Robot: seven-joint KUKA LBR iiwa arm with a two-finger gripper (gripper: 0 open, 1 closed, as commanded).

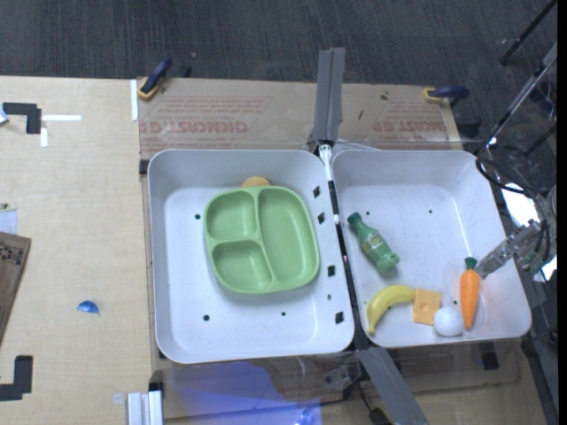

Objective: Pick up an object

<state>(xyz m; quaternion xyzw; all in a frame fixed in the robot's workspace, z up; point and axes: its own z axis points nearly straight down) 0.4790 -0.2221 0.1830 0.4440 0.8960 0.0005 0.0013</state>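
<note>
Bench (pixel 71 237) of pale wood, topped with two white bins side by side. Behind them, brown cardboard (pixel 230 113) clipped down with a blue clamp (pixel 156 76), then dark floor (pixel 177 16). Left bin (pixel 177 326): loaded with a green plate (pixel 261 237). Right bin (pixel 416 202): dotted with a green bottle (pixel 372 242), banana (pixel 388 304), yellow block (pixel 426 306), white ball (pixel 448 321) and carrot (pixel 469 297), mostly near the front. Claw (pixel 507 253) parked by the right wall, just beside the carrot's top. Open or closed? Could not tell.
</note>
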